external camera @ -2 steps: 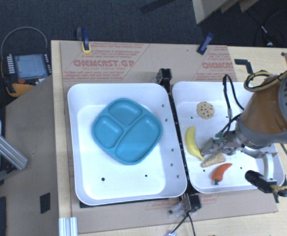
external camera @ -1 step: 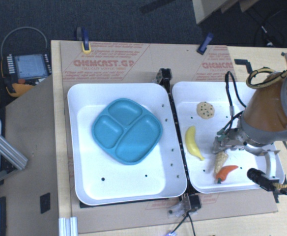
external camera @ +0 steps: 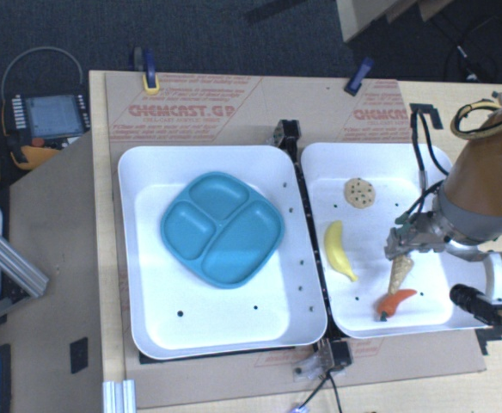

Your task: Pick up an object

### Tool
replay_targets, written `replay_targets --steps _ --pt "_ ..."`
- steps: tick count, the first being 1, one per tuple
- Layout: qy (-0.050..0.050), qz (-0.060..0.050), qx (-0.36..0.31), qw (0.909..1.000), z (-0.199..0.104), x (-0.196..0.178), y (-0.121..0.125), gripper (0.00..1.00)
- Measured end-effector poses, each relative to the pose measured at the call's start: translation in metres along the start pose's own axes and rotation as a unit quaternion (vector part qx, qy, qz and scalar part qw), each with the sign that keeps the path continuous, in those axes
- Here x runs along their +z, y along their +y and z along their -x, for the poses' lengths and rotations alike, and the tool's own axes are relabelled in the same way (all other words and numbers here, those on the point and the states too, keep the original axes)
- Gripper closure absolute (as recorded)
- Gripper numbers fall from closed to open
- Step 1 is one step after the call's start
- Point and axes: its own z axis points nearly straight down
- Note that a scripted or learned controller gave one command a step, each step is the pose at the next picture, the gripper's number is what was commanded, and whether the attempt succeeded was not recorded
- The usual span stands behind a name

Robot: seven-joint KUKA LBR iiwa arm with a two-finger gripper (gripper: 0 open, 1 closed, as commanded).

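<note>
The arm is reaching in over the right bin (external camera: 315,231), with the tool (external camera: 399,249) hanging low near that bin's right edge; how wide it is standing, I cannot tell. Just below it a tan cone (external camera: 400,273) is lying, and an orange carrot (external camera: 395,302) beside the bin's near edge. A banana (external camera: 337,249) is lying toward the left wall, a cookie (external camera: 359,193) near the far edge. A blue plate (external camera: 223,229) is sitting in the left bin (external camera: 148,317).
</note>
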Motion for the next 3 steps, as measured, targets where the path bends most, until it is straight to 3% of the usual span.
replay_targets --steps 2,3 --pt "0.000 -0.001 0.000 1.0000 0.001 -0.065 -0.001 1.00" --pt "0.001 -0.001 -0.002 1.0000 -0.050 -0.078 0.002 1.00"
